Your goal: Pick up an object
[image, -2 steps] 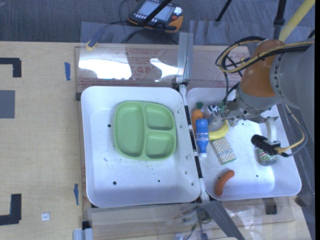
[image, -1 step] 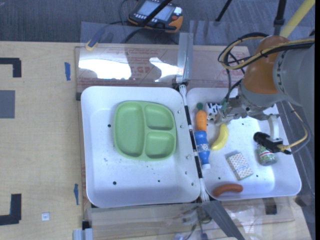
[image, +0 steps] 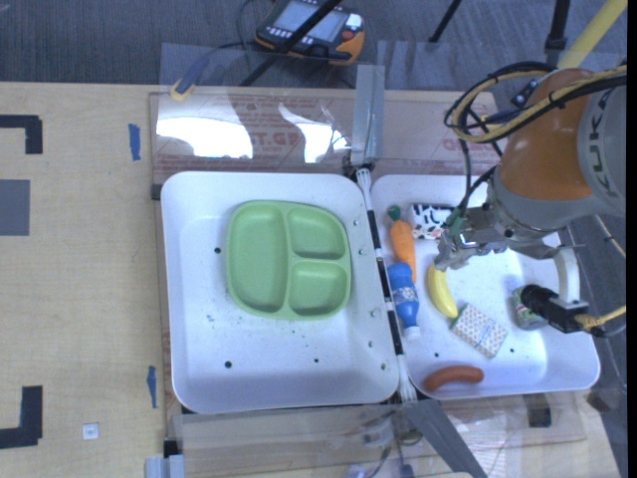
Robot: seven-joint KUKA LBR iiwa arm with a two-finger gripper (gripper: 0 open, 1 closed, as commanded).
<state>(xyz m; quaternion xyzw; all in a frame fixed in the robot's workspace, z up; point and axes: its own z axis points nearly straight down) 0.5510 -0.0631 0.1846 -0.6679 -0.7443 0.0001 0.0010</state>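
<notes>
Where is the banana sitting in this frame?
The banana lies in the right bin, toward its left half, between the blue bottle and the patterned sponge block, just below the tool.

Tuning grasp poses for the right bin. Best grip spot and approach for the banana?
Probably take the banana at mid-length, straight from above, fingers closing across its narrow width. It lies flat, running top-left to bottom-right, curved, tapering at both ends, so the middle is the thickest hold. The blue bottle lies to its left and the patterned packet sits by its lower end; the middle has more free room.
</notes>
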